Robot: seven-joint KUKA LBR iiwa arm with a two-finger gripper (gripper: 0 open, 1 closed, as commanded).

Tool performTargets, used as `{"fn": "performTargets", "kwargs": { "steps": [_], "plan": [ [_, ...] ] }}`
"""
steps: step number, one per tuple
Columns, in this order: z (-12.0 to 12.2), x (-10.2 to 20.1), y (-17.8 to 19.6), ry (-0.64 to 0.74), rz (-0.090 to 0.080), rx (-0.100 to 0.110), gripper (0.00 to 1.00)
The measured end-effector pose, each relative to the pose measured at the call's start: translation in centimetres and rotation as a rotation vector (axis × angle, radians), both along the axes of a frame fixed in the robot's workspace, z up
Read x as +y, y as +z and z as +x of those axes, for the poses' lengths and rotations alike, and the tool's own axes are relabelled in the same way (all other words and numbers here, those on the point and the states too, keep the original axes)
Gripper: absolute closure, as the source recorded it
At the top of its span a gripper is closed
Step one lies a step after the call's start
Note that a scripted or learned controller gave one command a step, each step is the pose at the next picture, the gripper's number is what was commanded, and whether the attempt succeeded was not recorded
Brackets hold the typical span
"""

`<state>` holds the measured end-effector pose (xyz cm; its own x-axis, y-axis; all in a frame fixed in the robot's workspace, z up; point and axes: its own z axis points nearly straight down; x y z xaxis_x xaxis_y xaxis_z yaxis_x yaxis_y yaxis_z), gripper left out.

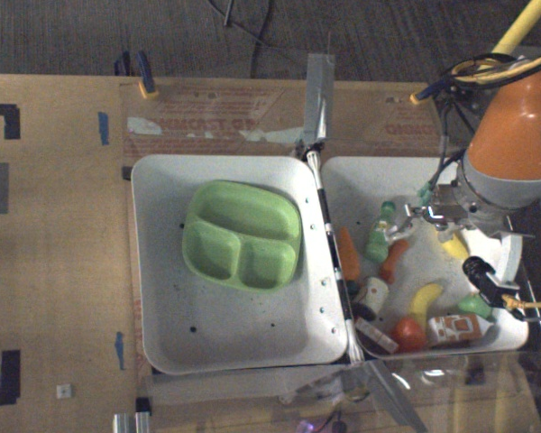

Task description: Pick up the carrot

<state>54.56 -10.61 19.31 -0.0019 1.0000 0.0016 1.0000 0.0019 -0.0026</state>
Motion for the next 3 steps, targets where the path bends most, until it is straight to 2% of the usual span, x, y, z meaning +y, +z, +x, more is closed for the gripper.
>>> {"fn": "performTargets", "kwargs": {
  "steps": [1,2,3],
  "plan": [
    [-2.8,1.0,-10.4,-0.127,-0.003,-0.013,0.0],
    [-6.3,-5.2,-10.4,-0.055,-0.006,-0.013,0.0],
    [-6.2,0.9,-10.4,-0.282,-0.005,-0.017,0.0]
  ]
}}
